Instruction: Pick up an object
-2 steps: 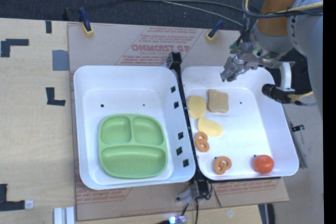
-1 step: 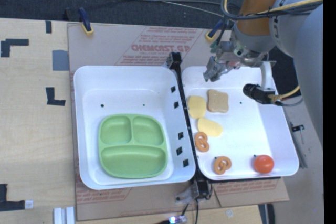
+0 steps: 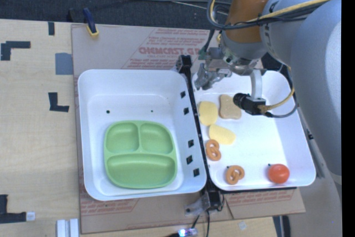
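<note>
My gripper [image 3: 204, 81] hangs over the far left corner of the right bin [image 3: 288, 141], close to the divider between the bins. Just below it lie a pale yellow piece [image 3: 208, 112] and a tan bread-shaped piece [image 3: 229, 107]. Another yellow piece [image 3: 222, 134] rests nearer the front. Two pretzels [image 3: 213, 149] [image 3: 234, 174] and a red tomato [image 3: 278, 173] sit along the bin's front. Nothing shows between the fingers.
The left bin [image 3: 89, 91] holds a green divided plate [image 3: 140, 154]. A black cable loop [image 3: 252, 104] hangs from the arm over the right bin. The arm's grey bulk covers the right bin's far right side. A blue-yellow clamp [image 3: 90, 23] sits at the board's far left.
</note>
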You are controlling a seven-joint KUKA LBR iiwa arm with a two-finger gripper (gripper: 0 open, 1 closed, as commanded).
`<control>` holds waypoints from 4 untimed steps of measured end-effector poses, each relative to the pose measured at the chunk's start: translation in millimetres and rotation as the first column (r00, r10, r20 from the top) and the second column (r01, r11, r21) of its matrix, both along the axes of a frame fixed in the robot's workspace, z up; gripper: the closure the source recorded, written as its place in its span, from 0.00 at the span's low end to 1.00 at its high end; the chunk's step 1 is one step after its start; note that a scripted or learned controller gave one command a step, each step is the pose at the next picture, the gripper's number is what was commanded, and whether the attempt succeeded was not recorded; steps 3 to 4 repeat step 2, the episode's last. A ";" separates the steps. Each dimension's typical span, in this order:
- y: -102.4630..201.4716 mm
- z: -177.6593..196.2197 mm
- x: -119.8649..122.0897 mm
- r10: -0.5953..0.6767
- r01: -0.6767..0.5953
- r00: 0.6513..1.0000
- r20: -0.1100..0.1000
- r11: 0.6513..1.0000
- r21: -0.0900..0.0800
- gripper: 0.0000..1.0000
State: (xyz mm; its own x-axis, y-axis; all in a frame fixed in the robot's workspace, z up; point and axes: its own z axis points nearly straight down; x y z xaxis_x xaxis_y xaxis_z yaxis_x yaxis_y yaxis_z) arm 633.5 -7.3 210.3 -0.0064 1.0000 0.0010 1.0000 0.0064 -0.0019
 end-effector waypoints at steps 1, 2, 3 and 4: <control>46.9 -4.4 0.0 -0.001 0.001 1.000 -0.001 1.000 -0.001 1.00; 100.8 11.6 -7.1 0.001 -0.001 1.000 0.001 1.000 0.001 1.00; 100.8 11.6 -7.1 0.001 -0.001 1.000 0.001 1.000 0.001 1.00; 100.8 11.6 -7.1 0.001 -0.001 1.000 0.001 1.000 0.001 1.00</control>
